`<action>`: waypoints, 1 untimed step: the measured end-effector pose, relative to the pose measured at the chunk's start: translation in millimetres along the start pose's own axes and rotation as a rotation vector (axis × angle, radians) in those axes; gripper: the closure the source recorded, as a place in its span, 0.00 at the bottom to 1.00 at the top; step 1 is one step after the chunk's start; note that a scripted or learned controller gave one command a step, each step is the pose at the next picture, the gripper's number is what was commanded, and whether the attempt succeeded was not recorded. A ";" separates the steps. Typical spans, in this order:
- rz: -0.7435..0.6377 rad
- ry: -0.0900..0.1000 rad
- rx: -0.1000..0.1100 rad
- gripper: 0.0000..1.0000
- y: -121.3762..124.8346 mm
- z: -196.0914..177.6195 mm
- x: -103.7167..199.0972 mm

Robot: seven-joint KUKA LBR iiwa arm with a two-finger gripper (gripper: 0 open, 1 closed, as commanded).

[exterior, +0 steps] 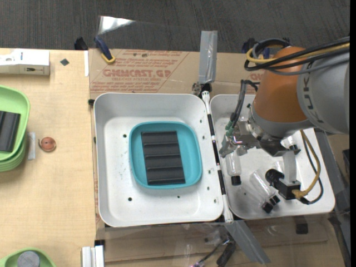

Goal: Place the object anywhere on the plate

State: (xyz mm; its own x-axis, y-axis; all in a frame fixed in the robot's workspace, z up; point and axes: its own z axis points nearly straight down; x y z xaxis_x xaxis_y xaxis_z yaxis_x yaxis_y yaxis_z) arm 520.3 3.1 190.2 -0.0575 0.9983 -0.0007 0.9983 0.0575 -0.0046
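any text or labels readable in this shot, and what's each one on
"CHEMCAST.GP" or close to it, in red print on the cardboard sheet behind the left bin; the letters are blurred, so the reading is unsure.
Smaller red lines above and below that word on the cardboard: too blurred to read.
Dark marks on the white box at the bench's far left edge: too small to read.

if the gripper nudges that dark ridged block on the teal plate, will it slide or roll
The dark ridged block looks flat and broad, so it would likely slide, not roll. The teal plate has a raised rim, which would probably stop it. It looks rigid.
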 end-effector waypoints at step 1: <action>0.001 0.000 0.000 0.00 0.0 -0.1 -0.4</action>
State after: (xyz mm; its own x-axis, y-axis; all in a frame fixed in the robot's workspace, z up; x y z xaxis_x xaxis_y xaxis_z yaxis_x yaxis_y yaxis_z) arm 520.4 2.7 190.3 -0.0565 0.9984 -0.0009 0.9984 0.0565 -0.0043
